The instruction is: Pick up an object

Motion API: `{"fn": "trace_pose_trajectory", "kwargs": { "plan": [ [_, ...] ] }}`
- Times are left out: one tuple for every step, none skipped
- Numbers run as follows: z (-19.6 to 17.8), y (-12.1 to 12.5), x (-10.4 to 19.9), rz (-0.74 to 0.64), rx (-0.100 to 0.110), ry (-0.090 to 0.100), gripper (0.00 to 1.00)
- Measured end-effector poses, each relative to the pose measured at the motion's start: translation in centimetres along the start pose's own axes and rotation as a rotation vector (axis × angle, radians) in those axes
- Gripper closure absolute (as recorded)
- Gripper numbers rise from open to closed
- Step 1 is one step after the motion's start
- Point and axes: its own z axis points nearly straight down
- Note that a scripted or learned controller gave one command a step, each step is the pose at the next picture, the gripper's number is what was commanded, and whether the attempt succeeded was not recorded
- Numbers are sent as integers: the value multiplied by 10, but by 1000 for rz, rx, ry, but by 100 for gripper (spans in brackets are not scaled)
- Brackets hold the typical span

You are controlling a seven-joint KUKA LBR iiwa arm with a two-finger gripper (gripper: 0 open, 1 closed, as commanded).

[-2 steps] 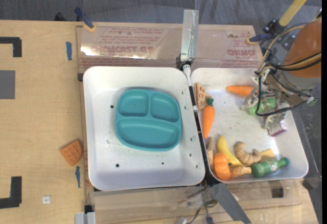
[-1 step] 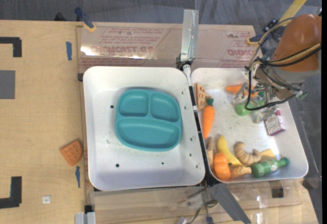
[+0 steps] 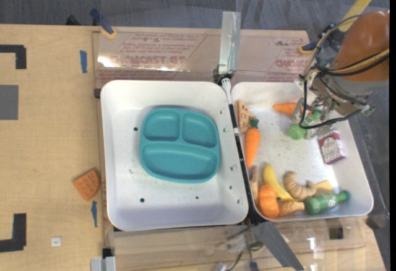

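My gripper (image 3: pixel 311 112) hangs low over the far part of the right bin (image 3: pixel 362 167), under the orange-banded wrist. Just below and left of it lies a small green toy (image 3: pixel 297 132), and another bit of green shows right at the gripper's tip. A short orange carrot piece (image 3: pixel 284 108) lies directly to its left. A red and white packet (image 3: pixel 332 147) sits in front of it on the right. Cables and the gripper body hide how the tip meets the green toy.
The left bin (image 3: pixel 117 202) holds a teal divided plate (image 3: pixel 180 144). In the right bin lie a long carrot (image 3: pixel 252 143), a pizza slice (image 3: pixel 242 114), a banana (image 3: pixel 274 180), an orange (image 3: pixel 267 198), a beige pastry (image 3: pixel 302 186) and a green bottle (image 3: pixel 325 202). A waffle (image 3: pixel 86 184) lies on the bench.
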Motion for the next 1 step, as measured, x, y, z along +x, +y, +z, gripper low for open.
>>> {"fn": "trace_pose_trajectory", "kwargs": {
  "plan": [
    [-128,25,-7,292,-4,9,100]
  ]
}}
